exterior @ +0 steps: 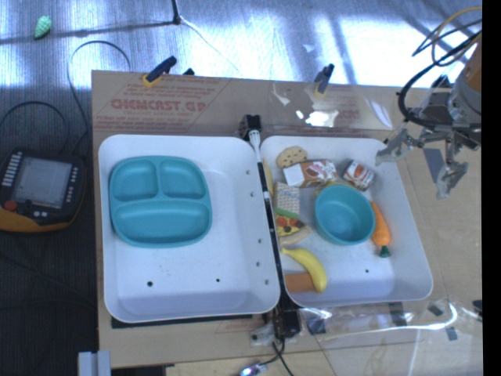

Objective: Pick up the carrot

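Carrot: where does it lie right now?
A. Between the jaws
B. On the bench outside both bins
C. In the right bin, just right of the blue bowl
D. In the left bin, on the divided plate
C: the carrot lies in the right bin, against the right side of the blue bowl, while the gripper hangs apart near that bin's upper right corner.

Glossy white plastic bins (235,151); smooth teal plastic tray (160,200) and bowl (344,215); matt brown cardboard sheet (227,100).
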You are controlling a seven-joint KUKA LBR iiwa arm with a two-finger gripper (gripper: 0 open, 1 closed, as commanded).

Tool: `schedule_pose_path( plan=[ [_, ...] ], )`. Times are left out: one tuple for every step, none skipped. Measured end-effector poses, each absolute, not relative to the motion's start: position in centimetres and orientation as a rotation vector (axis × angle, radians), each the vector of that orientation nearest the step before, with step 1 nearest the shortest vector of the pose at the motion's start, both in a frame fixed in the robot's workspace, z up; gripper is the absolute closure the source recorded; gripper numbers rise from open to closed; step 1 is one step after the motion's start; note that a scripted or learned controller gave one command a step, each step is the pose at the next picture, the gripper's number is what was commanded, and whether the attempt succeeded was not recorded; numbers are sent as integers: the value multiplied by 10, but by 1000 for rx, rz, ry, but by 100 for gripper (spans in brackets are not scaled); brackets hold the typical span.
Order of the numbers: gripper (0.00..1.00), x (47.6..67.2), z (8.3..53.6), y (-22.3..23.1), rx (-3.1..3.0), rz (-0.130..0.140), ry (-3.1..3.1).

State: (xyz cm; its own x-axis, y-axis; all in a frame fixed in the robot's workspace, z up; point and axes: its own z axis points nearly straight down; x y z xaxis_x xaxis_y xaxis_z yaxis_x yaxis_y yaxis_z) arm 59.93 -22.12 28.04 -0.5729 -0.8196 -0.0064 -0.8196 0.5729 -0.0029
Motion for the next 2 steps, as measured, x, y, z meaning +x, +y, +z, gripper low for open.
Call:
schedule_pose_path(
  plan=[
    [0,573,94,-199,-2021,31,2387],
    [0,577,92,-203,-1845,19,2505]
  ],
)
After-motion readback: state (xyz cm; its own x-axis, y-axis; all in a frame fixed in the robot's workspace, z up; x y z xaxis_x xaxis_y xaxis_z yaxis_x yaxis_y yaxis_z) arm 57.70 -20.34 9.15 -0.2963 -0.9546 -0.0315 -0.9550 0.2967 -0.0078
